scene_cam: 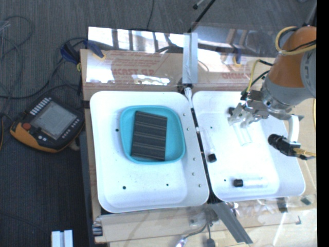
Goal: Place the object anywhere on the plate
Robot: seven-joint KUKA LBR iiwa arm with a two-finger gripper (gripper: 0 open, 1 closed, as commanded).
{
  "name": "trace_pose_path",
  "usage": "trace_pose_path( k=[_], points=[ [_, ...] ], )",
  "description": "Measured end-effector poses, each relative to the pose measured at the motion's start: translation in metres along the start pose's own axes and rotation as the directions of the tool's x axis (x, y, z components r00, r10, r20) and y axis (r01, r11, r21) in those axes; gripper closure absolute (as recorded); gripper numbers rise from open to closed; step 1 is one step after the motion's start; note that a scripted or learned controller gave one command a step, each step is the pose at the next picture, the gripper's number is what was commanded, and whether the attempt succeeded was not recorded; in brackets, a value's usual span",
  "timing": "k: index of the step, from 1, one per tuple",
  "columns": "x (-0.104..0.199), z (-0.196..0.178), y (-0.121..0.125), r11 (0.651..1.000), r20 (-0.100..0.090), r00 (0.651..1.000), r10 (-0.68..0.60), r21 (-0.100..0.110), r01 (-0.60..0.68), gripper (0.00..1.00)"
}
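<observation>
Starting from the left, I am seeing the pendant point(49, 123) lying on the floor, well apart from the work, and then the left bin point(103, 138) holding the plate point(126, 138). A dark ridged slab point(149, 135) is lying flat in the middle of the plate, so I am reading it as the task's thing, already resting where it belongs. I am judging it stiff and fairly light, with ridges that should give some grip. If it needed lifting again, I would be taking it across its two long edges, since its broad face is offering nothing to pinch. I am not making out its thickness or its material from this slant. Moving over to the right bin point(221, 117), a thin clear tube point(252, 181) with a black end is lying near the front wall, pale against the white and hard to trace. The gripper point(245, 113) is hovering over the back of this bin, well apart from the slab, and I cannot tell whether it is wide or narrow, nor whether the faint clear patch just below it is a thing at all. The arm point(293, 71) is running out of frame on the right
</observation>
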State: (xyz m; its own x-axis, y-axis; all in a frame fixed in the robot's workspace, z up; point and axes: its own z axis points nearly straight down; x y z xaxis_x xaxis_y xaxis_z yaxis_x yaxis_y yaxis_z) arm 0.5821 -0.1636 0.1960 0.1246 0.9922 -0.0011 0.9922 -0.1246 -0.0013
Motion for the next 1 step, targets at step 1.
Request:
trace_pose_path(
  k=[1],
  points=[
    [0.0000, -0.0001, 0.0001, 1.000, 0.000, 1.000, 0.000, 0.000, 0.000, 0.00]
  ],
)
